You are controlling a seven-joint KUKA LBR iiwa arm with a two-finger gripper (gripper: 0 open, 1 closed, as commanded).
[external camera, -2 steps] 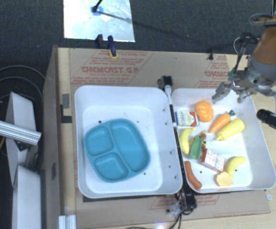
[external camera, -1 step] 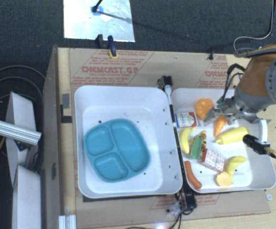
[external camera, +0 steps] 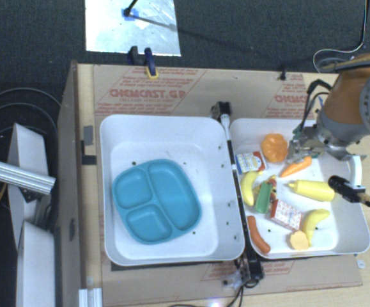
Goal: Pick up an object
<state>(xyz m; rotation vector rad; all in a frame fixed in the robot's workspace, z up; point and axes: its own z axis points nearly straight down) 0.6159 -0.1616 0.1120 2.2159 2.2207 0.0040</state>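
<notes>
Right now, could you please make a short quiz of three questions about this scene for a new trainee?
1. True or false: the blue tray lies in the left bin.
2. Which item lies nearest to the gripper? A) the sausage B) the carrot C) the yellow bottle
3. Fill in: the round orange fruit lies in the ____ bin.

Key: 1 true; 2 B; 3 right.
</notes>
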